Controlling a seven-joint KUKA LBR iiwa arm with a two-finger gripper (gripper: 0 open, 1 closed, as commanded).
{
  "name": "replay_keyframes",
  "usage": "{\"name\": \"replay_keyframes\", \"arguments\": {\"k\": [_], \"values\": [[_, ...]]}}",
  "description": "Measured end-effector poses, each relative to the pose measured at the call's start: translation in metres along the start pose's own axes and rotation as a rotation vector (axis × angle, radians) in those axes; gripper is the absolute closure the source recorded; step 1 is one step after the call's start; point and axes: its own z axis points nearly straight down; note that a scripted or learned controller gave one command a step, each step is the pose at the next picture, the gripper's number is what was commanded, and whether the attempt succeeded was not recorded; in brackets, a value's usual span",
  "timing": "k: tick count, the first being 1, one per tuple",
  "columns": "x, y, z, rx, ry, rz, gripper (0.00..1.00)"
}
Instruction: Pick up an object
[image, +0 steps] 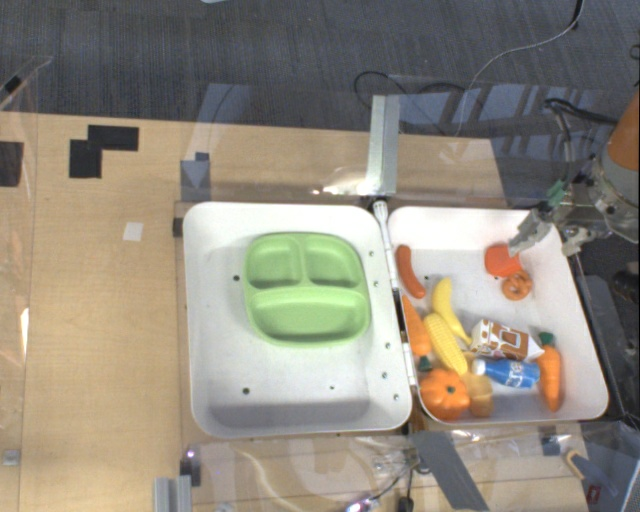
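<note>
We see the gripper (548, 228) hanging over the back right corner of the right bin (590, 340), its fingers slightly apart and clamped on nothing, just beside a small orange toy (508, 268). Nearer us in that bin lie a red sausage (409, 272), a banana (447, 305), a corn cob (445, 343), a small pumpkin (444, 392), a milk carton (503, 341), a blue can (510, 373) and a carrot (551, 377) (all crowded toward the front). The left bin (215, 330) holds a green divided plate (304, 289)
</note>
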Motion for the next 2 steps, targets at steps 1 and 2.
{"name": "replay_keyframes", "arguments": {"k": [1, 2], "values": [[0.080, -0.028, 0.110, 0.002, 0.001, -0.010, 0.00], [0.065, -0.061, 0.157, -0.014, -0.002, -0.161, 0.00]]}}
